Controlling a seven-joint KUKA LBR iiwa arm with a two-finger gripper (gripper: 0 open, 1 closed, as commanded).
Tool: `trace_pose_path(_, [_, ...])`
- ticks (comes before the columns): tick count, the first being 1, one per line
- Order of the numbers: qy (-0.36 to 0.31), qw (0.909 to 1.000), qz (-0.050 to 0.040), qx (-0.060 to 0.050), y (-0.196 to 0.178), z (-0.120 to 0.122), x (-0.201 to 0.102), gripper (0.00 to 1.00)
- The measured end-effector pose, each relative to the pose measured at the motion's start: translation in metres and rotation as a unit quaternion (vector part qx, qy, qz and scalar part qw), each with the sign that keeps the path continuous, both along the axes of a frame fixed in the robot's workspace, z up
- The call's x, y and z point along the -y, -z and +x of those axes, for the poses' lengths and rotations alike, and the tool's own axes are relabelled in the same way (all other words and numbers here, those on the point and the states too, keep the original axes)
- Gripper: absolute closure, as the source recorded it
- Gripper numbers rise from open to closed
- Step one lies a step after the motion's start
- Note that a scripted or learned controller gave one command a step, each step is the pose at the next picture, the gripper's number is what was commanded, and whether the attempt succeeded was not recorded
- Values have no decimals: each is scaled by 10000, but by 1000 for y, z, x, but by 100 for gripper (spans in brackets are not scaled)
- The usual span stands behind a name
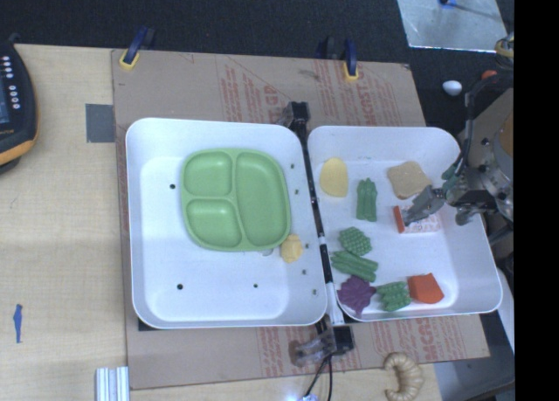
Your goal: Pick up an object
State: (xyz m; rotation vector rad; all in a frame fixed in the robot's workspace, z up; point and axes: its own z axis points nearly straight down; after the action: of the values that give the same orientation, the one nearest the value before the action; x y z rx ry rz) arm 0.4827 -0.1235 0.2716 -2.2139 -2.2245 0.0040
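The gripper [425, 203] hangs low over the right bin [472, 281], beside a small red piece [397, 218] and near a tan slab [405, 178]; whether it grips anything I cannot tell. No object looks lifted yet, so the pick remains. Green toys [355, 264], a purple cluster [355, 293] and an orange block [425, 287] crowd nearby; a green plate [236, 198] fills the left bin [157, 286].

This is a robotics lab test station. On a pale wood table [61, 242], a cardboard sheet [262, 85] is held down by spring clamps [133, 48], and 2 white bins [218, 307] sit side by side with toy food. A teach pendant [13, 102] lies at the left edge, and cabling [319, 373] runs at the front.
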Motion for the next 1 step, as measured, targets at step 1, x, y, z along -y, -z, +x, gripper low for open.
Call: trace_pose_path(1, [-27,10000,-12,4,84,78,3,0])
